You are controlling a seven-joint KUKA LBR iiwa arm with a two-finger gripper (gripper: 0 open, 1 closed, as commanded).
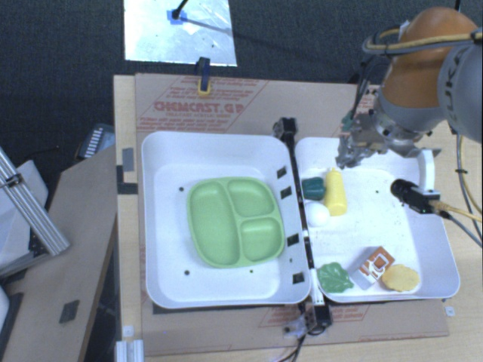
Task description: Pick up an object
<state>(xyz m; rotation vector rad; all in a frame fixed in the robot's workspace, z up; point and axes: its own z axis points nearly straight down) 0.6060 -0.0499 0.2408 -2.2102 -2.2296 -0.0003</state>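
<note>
My gripper (pixel 347 159) hangs over the far left part of the right bin (pixel 445 266), just above the top end of a yellow bottle-shaped object (pixel 334 191). A small teal block (pixel 312 188) touches the bottle's left side, and a white egg-like ball (pixel 317 215) lies just below them. Near the bin's front lie a green leafy toy (pixel 333 277), an orange and white box (pixel 372 267) and a yellow lemon-like piece (pixel 400 278). Nothing shows between the fingers.
The left bin (pixel 162 202) holds a green divided plate (pixel 232 222). A black clip strip (pixel 294 202) runs along the seam between the bins. A black cylinder (pixel 411 194) on a white bracket juts over the right bin's right side.
</note>
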